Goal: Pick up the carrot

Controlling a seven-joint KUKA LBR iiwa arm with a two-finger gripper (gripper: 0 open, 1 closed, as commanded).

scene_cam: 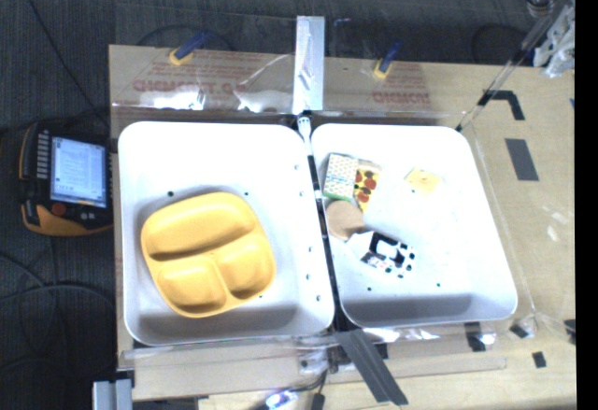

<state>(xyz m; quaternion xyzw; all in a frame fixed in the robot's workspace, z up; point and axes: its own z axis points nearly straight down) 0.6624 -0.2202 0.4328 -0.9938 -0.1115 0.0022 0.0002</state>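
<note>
Dark carpet with trailing cables surrounds the tabletop (523, 240), which carries two shallow white bins side by side. The left bin (168, 151) contains a yellow divided tray (207, 252). The right bin (467, 212) contains a patterned card box (344, 176), a tan rounded object (342, 219), a small black-and-white object (388, 254) and a small pale yellow piece (423, 179).

Task status: not started, as far as can be judged. No object in either bin can be identified with confidence as the carrot; the orange-red markings beside the card box are the nearest candidate, but the detail is too small to confirm.

Gripper status: its state cannot be determined from this view, and its position relative to the carrot cannot be stated. Locating, approach, grasp and lift all remain.
</note>
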